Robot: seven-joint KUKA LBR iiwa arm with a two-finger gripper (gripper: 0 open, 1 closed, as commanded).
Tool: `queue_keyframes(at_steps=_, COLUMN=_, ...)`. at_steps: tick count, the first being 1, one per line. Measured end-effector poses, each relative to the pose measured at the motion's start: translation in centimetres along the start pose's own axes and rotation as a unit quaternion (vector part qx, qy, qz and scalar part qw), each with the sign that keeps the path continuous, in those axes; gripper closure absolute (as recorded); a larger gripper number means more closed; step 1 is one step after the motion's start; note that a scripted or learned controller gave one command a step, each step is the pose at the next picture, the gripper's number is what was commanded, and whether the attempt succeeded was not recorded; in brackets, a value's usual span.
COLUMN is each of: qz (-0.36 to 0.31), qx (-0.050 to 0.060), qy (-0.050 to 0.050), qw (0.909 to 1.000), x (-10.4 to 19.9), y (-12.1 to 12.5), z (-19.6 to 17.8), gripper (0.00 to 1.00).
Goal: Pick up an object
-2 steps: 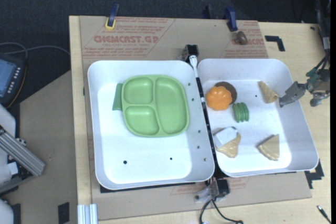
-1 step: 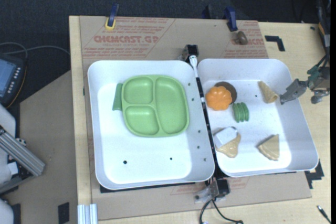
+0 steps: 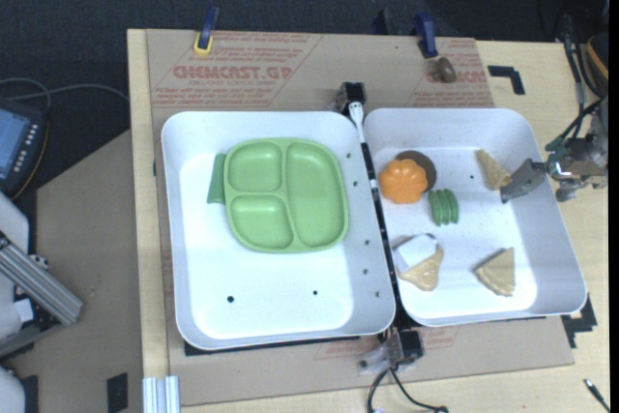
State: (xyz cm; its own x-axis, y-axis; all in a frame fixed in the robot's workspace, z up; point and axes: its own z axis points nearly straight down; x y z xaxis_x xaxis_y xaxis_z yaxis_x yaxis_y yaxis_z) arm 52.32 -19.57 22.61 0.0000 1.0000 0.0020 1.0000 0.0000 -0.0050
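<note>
We take the tan wedge [image 3: 492, 169] in the right bin [image 3: 556, 237] as the nearest pick; its long axis runs up-left to down-right, the pointed end toward the bin's near side. It lies just left of the gripper [image 3: 522, 181], which sits at the bin's right wall. We cannot tell the gripper's state, since it is small and blurred.

Further left we see an orange pumpkin [image 3: 402, 180] resting against a dark round piece [image 3: 420, 163], mostly hidden behind it, and a green ridged piece [image 3: 444, 206]. Nearer lie a sandwich [image 3: 420, 260] and another tan wedge [image 3: 496, 271]. The left bin [image 3: 261, 305] holds a green divided plate [image 3: 283, 193].
</note>
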Motion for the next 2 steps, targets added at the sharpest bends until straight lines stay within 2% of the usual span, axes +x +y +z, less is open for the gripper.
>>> queue_keyframes(at_steps=2, qz=0.0, qx=0.001, qy=0.001, qw=1.0, x=1.0, y=0.8, z=11.7, gripper=0.0)
